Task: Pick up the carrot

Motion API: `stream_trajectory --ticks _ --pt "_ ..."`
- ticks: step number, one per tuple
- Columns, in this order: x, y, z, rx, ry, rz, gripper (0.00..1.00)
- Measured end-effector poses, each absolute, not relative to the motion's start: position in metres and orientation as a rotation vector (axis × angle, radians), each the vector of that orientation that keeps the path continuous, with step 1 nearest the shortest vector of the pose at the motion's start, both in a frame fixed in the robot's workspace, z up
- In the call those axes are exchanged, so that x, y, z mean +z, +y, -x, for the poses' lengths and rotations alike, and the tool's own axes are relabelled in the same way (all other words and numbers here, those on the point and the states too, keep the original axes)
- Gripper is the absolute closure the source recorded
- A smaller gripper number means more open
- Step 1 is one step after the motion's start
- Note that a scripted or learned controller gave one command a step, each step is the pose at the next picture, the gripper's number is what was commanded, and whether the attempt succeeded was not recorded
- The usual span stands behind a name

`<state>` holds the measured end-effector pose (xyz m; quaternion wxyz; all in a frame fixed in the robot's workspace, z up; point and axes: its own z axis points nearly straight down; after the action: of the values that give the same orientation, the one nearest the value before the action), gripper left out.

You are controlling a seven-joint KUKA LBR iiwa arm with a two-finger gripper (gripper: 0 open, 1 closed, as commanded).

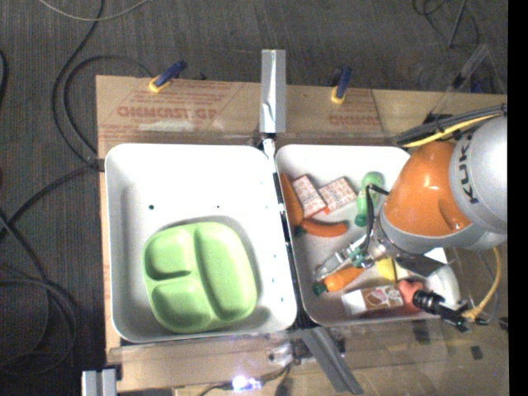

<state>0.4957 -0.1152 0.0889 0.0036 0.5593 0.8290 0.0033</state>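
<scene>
Camera view has the carrot [290, 206] lying against the right bin's [346, 150] left wall, untouched. My gripper [356, 254] hovers lower right of it, so the whole pick's still ahead.

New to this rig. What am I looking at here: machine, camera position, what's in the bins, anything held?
One camera, fixed above the bench, looks down at a slant. The grey and orange thing at the right is a robot arm reaching into the right bin. Its gripper sits low among the clutter there; whether it holds anything can't be made out.

The left bin holds a green divided plate. The right bin holds a carrot along its left wall, two small red and white cartons, an orange sausage-shaped piece, a green item, an orange bottle and a red sauce bottle.

The job is to pick up the carrot, which lies untouched.
</scene>
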Motion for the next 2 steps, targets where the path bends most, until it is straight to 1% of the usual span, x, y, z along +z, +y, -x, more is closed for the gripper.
stream_trajectory --ticks 1,2 --pt "0.0907 -0.106 -0.4912 -0.001 2.983 -0.907 0.0" --pt "0.0986 -0.1041 -0.4932 0.006 2.983 -0.906 1.0"
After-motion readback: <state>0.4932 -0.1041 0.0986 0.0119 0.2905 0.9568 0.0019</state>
